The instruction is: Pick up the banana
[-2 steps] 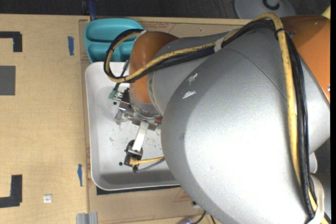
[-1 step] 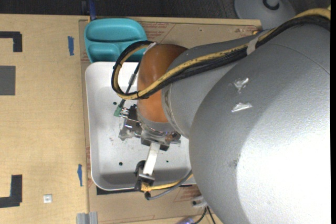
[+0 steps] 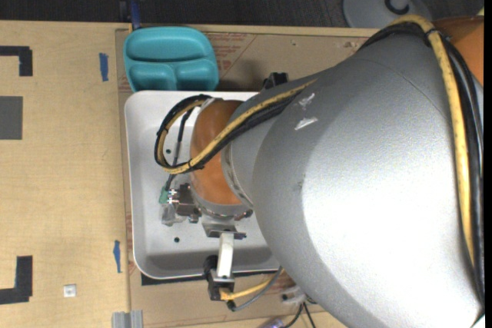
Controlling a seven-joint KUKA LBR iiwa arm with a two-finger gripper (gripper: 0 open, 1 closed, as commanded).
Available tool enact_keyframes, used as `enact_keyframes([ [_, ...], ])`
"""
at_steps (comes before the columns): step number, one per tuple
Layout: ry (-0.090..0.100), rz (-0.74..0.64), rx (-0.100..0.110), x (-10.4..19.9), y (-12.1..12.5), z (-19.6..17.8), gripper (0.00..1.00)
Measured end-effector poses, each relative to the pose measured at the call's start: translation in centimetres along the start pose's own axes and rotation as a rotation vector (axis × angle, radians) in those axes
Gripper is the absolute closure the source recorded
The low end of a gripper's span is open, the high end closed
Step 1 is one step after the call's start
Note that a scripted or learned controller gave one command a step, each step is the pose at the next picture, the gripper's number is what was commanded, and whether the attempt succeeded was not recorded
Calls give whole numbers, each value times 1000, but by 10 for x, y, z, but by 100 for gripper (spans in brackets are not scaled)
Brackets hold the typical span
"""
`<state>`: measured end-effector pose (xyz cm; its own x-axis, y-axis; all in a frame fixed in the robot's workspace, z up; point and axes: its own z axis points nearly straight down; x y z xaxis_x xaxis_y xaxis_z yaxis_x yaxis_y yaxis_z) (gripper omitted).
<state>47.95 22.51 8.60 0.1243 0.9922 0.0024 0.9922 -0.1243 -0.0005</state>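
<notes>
The arm (image 3: 361, 165) is reaching in from the right and covering most of the frame, its orange wrist band (image 3: 211, 157) hanging over the white bin (image 3: 142, 188) at centre left. The gripper is hidden beneath the wrist, so whether it is released or clenched cannot be told. The banana cannot be made out; it may be lying under the wrist, but that is a guess. A teal tray (image 3: 171, 57) is sitting just above the bin, at upper left.

The step in hand looks like a descent into the bin. Doing it well means lining the fingers across the banana's narrow width, lowering slowly, staying off the bin wall, and keeping the yellow cable (image 3: 173, 138) from snagging.
</notes>
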Motion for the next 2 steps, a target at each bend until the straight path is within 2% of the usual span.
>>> enact_keyframes([
  [1,4,0,-3,2,1,-11,100],
  [2,6,430,-9,1,2,-3,100],
])
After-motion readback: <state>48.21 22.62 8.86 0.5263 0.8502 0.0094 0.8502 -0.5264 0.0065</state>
